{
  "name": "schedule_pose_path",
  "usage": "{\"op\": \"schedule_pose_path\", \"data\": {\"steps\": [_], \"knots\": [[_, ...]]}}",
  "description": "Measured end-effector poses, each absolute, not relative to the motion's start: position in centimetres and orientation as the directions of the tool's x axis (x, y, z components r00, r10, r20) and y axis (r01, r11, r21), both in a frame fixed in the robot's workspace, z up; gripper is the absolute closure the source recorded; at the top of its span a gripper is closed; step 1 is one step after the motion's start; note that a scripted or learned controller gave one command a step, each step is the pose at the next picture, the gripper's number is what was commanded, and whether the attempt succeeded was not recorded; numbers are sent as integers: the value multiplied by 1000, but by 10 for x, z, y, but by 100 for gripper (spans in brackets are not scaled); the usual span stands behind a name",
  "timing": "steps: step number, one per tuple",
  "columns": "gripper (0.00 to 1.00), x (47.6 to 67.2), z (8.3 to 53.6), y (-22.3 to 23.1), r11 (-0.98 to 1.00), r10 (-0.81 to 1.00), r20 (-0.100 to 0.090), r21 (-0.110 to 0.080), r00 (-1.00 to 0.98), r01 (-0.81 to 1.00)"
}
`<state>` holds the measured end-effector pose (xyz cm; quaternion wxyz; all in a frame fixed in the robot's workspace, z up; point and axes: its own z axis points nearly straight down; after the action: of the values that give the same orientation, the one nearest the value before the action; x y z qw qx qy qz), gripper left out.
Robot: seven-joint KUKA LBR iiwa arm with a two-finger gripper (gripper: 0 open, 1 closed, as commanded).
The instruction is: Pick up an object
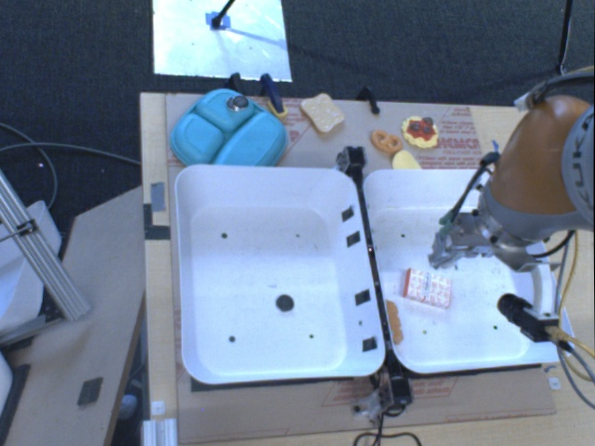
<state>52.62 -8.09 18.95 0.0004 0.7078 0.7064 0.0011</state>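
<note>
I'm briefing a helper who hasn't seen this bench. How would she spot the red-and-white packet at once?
Find the right bin of the two white ones, where the gripper hovers. The packet lies flat near its middle, just below the gripper. It is a rectangle speckled red and white, unlike the small orange piece by the bin's left wall.

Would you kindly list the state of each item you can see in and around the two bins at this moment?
Gripper: above the right bin, holding nothing visible.
Red-and-white packet: lying flat in the right bin, apart from the gripper.
Small orange piece: lying by the right bin's left wall.
Dark round object: resting on the left bin floor.
Blue container: closed, behind the bins.
Toast slice: lying flat behind the bins.
</note>
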Motion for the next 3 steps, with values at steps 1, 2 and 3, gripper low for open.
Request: {"op": "schedule_pose_path", "data": {"steps": [1,2,3], "knots": [[100,574,217,55,17,1000,4,9,-17,1000],[100,582,188,101,8,1000,1,2,-8,1000],[100,542,139,227,15,1000,4,-4,-15,1000]]}}
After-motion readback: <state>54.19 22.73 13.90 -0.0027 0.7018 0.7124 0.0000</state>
